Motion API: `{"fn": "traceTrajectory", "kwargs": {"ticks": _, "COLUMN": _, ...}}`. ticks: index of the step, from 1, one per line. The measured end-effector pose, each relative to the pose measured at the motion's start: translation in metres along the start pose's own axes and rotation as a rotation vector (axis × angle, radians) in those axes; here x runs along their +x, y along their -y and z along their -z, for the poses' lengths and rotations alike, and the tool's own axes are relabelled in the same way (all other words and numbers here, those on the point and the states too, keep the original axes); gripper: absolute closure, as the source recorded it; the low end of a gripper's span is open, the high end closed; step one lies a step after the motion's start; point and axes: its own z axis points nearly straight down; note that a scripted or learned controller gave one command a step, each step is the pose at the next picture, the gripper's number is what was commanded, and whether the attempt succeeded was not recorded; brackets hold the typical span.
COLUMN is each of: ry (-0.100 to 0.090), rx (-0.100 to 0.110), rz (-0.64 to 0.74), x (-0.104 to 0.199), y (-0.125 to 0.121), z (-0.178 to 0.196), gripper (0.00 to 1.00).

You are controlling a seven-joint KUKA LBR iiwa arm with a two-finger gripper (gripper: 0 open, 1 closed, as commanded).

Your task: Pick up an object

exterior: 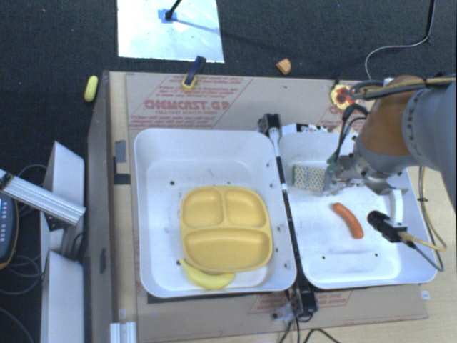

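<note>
Arm (407, 123) comes in from the right and hangs over the right bin (357, 263), orange band up near that bin's far right corner. Claw (334, 181) sits low in the far left part of the right bin, just beside a small speckled block (308, 176) — pale, with green and grey flecks. Claw looks to be touching the block's right edge or very nearly; can't tell which, and can't tell whether the claw is open or closed from this angle. Nothing visibly between its tips.

Right bin contents:
- speckled block, close to the divider with the left bin, toward the far side
- orange sausage-shaped piece (348, 219), lying diagonally near the middle, apart from the claw
- a black part with a white piece (388, 224) on the right, just beside the sausage's lower end — it reads as part of the arm's tooling, with a thin cable running off right, but I can't be sure

Left bin (153, 191):
- yellow divided plate (226, 227), three compartments, flat, in the centre toward the near side
- banana (207, 277) at the plate's near edge, partly tucked under it

Both bins sit on a cardboard sheet (193, 102) on the desk. Off the desk on the dark floor — a small yellow object (91, 88) at left, a small tan object (283, 66) near the top.
</note>
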Motion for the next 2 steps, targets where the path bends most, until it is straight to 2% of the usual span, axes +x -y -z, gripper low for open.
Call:
{"fn": "traceTrajectory", "kwargs": {"ticks": 1, "ry": 0.001, "rx": 0.003, "rz": -0.003, "x": -0.047, "y": 0.035, "z": 0.009, "gripper": 1.00}}
{"fn": "traceTrajectory", "kwargs": {"ticks": 2, "ry": 0.001, "rx": 0.002, "rz": -0.002, "x": -0.087, "y": 0.004, "z": -0.011, "gripper": 1.00}}
